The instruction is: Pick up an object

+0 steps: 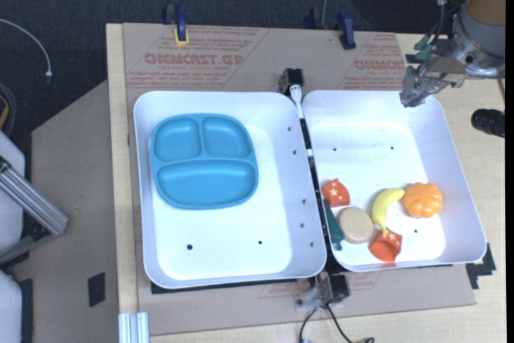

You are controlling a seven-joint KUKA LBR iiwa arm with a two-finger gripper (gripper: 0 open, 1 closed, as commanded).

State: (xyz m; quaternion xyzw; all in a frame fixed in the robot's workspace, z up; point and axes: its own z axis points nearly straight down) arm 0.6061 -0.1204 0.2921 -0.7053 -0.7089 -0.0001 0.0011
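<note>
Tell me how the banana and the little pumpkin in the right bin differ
The banana is yellow, long and curved; the pumpkin is orange, squat and ribbed. The banana lies nearer the bin's middle, the pumpkin closer to the right wall. They touch side by side, and both sit in the right bin, far from the pincer.

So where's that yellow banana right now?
The banana lies in the right bin, near its front edge, between the round beige piece and the orange pumpkin, just above a red piece.

Divided plate (206, 161) in left bin (152, 253); toy food (385, 213) in right bin (450, 173).
</note>
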